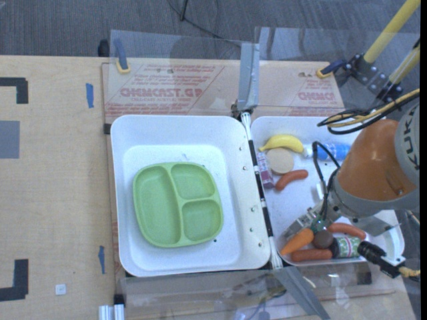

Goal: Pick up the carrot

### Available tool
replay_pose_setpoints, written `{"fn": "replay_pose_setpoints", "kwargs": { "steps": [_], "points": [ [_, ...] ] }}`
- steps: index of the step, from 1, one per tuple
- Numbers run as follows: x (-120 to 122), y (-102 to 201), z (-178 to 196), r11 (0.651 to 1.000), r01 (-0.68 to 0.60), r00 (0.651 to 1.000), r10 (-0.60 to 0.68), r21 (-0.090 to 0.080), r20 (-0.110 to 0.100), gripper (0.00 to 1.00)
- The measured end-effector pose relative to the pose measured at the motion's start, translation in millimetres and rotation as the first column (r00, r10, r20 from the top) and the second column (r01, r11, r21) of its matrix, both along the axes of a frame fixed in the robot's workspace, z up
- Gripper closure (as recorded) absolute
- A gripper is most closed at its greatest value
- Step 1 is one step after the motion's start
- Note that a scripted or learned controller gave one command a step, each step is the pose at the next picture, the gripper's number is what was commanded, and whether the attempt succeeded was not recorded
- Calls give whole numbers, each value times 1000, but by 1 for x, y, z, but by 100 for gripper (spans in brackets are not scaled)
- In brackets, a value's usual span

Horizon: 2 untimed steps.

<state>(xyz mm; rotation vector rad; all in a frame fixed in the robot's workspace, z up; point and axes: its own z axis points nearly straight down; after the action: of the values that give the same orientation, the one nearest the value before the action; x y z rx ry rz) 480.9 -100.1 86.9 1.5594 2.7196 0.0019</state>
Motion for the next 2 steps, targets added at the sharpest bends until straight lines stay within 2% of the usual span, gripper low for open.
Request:
{"fn": "replay_pose_setpoints", "kwargs": {
  "steps": [1,2],
  "points": [
    [0,-1,10,1000,4,1000,-4,1,2,100],
    [67,-34,117,1000,-23,1000,23,2,-7,100]
  ]
}}
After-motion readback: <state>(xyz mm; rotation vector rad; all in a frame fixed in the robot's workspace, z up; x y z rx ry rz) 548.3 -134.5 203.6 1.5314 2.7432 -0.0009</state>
